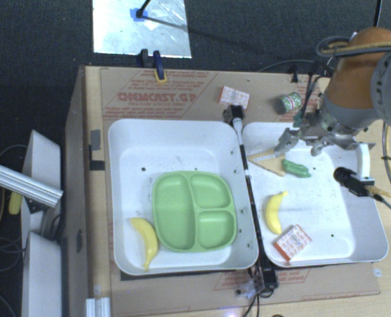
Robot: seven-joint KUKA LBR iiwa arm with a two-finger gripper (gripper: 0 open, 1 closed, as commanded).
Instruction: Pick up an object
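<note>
The gripper (pixel 301 144), fingers spread and holding nothing, hovers over the right bin (pixel 360 243), with the green object (pixel 296 169) just below it, long axis lying roughly left-right.

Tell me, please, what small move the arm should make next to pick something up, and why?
Probably a short drop straight down toward the green object. The gripper hangs in the right bin, just above the upper end of that object, which lies next to a tan wooden stick. Nothing shows between its fingers, and the banana and red-and-white packet lie farther off.
</note>
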